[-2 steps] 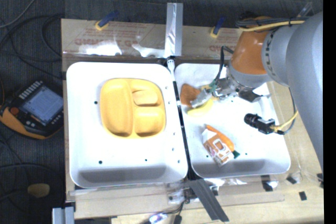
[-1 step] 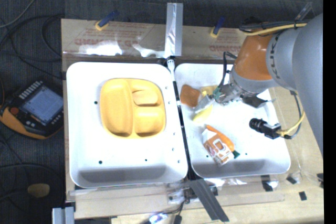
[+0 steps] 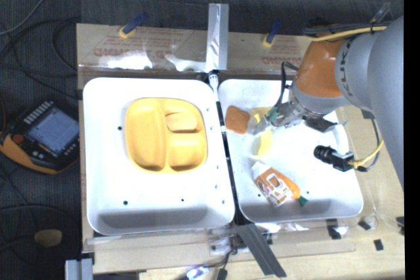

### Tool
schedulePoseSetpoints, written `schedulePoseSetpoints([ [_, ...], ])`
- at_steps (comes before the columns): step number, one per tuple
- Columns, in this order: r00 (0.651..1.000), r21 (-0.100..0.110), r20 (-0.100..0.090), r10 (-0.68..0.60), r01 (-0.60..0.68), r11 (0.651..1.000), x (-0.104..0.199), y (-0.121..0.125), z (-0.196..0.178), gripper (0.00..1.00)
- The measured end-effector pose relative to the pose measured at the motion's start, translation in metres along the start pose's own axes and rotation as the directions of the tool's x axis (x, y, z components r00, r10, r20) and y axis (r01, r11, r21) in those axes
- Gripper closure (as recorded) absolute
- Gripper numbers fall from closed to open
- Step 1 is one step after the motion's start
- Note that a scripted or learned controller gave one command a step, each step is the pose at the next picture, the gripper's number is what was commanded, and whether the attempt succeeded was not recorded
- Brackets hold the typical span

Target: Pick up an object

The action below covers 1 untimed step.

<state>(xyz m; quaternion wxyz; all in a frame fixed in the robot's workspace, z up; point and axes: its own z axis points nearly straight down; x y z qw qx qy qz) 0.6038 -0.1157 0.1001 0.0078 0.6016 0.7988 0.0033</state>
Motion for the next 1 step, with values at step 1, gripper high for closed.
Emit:
schedulePoseSetpoints([
  [1, 0.975, 0.018, -0.004, 0.224, -0.224, 0.974, 0.0629, 0.0284, -0.0829, 1.0],
])
